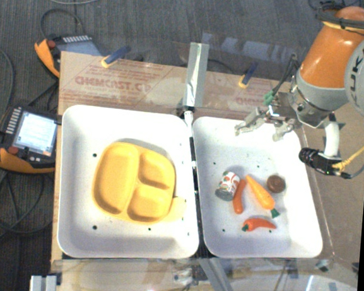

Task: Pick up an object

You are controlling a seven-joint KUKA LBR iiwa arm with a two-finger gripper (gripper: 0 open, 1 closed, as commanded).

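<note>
While I hang over the far edge of the right bin (306,178), my gripper (265,124) has its two fingers spread wide with nothing between them. What I could pick lies in a loose cluster toward the near half of that bin: a small can (228,184) with a red and white label, lying on its side; a short orange carrot (239,197) just beside it; a larger carrot (261,192) slanting across the middle; a brown round thing (276,183), maybe a nut or a small ball, near the carrot's far end; and a red pepper (259,224) closest to the near edge. The left bin (82,133) carries a yellow divided tray (134,182).

My worry is the crowding. The can and the short carrot look to be touching, so if I come down there a finger could land on one and shove the other aside. The can may roll away as I close. The pepper lies a little apart from the rest, so I judge it the safer choice.
</note>
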